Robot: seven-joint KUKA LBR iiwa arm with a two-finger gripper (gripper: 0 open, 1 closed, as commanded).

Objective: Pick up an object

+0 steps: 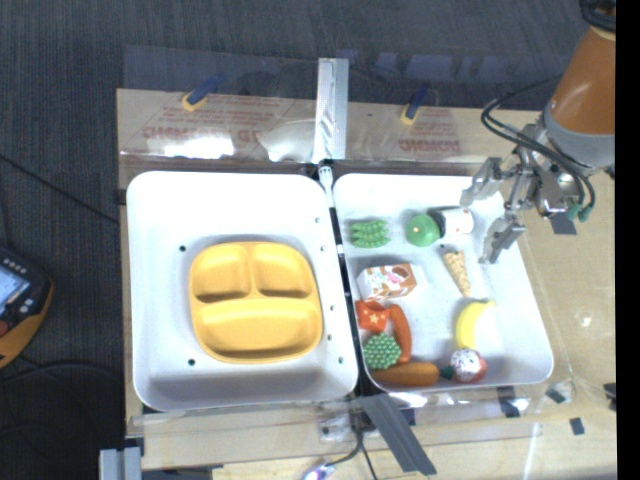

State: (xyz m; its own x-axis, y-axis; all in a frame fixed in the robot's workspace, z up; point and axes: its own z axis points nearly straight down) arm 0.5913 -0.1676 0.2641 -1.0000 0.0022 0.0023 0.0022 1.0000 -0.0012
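Two white bins sit side by side on the bench. The left bin [160, 268] holds a yellow tray [256, 301] with three compartments, lying flat near its middle. The right bin [520, 308] holds a scatter of toy food: a green pea pod [369, 233] and a green ball [422, 229] along the far side, a small carton [386, 282] just below them, and a cone [457, 269] lying toward the centre. A banana [472, 322] rests near the right wall, apart from the cone. Along the divider, a red pepper [371, 317], a broccoli [381, 350] and a carrot [408, 373] crowd together, touching. A red-and-white piece [467, 365] sits in the near right corner, just beside the carrot's tip.

The arm [588, 78] reaches in from the right, its orange band above the wrist. The gripper [497, 213] hangs over the far right corner of the right bin, near the green ball and above the cone. Its fingers [503, 236] stand apart, with nothing between them. All the toys lie in the bin.
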